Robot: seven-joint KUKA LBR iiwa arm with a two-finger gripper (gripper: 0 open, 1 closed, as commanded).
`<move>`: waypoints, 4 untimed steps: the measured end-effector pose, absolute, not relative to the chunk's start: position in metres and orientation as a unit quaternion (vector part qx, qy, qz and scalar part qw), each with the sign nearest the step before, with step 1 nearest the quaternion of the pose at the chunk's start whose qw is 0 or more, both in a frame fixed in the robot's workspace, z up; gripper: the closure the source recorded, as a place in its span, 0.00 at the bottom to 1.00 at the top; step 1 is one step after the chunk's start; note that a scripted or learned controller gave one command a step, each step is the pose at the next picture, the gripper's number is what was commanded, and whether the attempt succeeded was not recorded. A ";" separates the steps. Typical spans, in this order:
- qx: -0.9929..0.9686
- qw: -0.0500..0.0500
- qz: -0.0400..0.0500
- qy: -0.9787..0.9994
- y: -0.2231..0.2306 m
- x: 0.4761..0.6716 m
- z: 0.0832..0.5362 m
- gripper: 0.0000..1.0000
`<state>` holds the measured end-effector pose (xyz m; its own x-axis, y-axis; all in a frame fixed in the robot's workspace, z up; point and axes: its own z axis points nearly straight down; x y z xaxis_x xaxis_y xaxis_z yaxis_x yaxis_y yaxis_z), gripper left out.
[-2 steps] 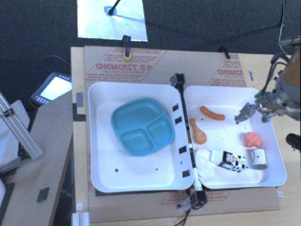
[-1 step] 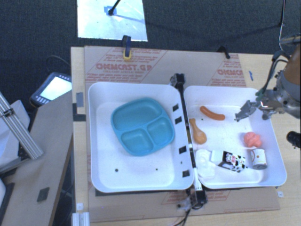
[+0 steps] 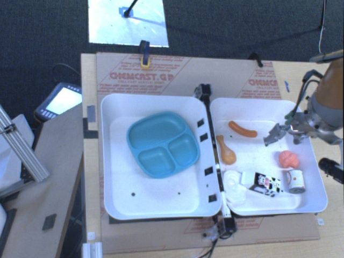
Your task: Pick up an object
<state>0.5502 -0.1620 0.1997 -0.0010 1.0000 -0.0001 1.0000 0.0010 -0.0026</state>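
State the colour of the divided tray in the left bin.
The divided tray is light blue, seen clearly in the camera view.

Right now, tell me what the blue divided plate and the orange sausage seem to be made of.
Blue divided plate: probably moulded plastic, judging by its uniform colour, soft sheen and rounded compartments. Orange sausage: likely plastic or rubber toy food, smooth and evenly coloured; the view cannot settle which.
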 end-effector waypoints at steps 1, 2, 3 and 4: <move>-0.707 0.002 0.001 -0.707 -0.164 0.550 0.137 0.00; -0.707 0.001 0.001 -0.707 -0.163 0.550 0.085 0.00; -0.707 -0.001 0.000 -0.707 -0.164 0.551 0.098 1.00; -0.706 -0.004 -0.002 -0.708 -0.170 0.561 0.156 1.00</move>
